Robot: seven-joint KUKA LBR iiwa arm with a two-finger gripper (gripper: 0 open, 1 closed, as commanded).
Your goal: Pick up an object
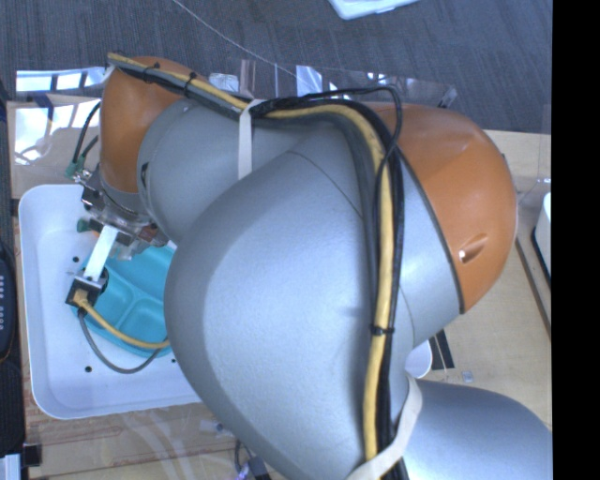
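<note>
I'm looking into a robotics lab here: a grey-and-orange industrial arm [309,281] fills my centre, and a white bin [37,281] sits on a wooden bench [122,436] at nine o'clock. Dark office carpet [281,28] runs across twelve o'clock.

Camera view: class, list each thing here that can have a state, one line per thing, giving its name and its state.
Arm: bent low over the bench, reaching into the left bin.
Left bin: sitting level on the bench, its right side hidden under the arm.
Teal tray: lying in the left bin, partly covered by the arm; whether it is gripped cannot be told.
</note>
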